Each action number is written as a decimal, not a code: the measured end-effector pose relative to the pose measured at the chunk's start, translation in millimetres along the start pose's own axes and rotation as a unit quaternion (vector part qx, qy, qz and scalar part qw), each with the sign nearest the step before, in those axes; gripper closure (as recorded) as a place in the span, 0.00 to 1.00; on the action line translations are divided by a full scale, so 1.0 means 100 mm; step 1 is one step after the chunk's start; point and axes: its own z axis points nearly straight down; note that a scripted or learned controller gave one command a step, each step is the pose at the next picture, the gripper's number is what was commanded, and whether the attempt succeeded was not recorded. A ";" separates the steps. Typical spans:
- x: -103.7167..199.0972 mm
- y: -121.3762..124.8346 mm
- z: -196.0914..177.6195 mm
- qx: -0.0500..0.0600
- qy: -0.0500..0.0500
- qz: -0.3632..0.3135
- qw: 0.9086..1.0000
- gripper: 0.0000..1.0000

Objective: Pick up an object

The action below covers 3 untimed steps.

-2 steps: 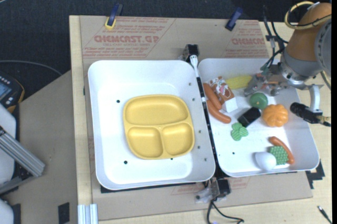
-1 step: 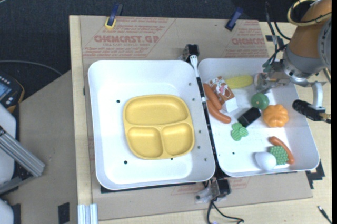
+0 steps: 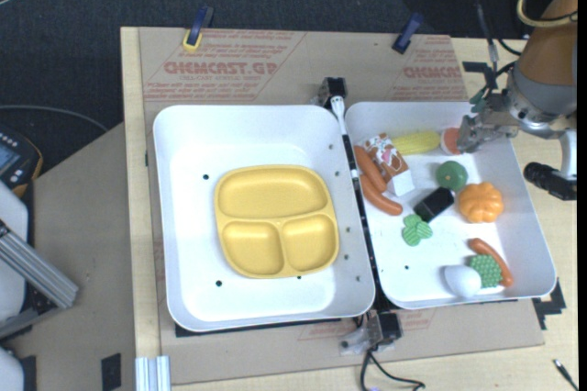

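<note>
The jaws (image 3: 470,134) hang low over the far right corner of the right bin (image 3: 532,265), and from here I cannot tell whether they are open or closed. Nearest them is a small red-orange piece (image 3: 450,140), touching or just to their left against the bin's far wall, with the yellow corn cob (image 3: 415,142) lying lengthwise along that wall beyond it. The green ball (image 3: 450,174) and the orange pumpkin (image 3: 481,202) sit nearer the bin's front, so my guess is the red-orange piece is the likeliest pick.

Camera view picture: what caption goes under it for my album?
Robot gripper hovers over toy food in the right bin.
</note>
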 end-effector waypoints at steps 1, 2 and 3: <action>0.06 0.01 -0.45 -0.001 0.000 -0.001 1.000 1.00; 0.05 0.03 -0.91 -0.001 0.000 -0.001 1.000 1.00; 0.42 -0.21 -0.96 0.004 0.002 -0.001 1.000 1.00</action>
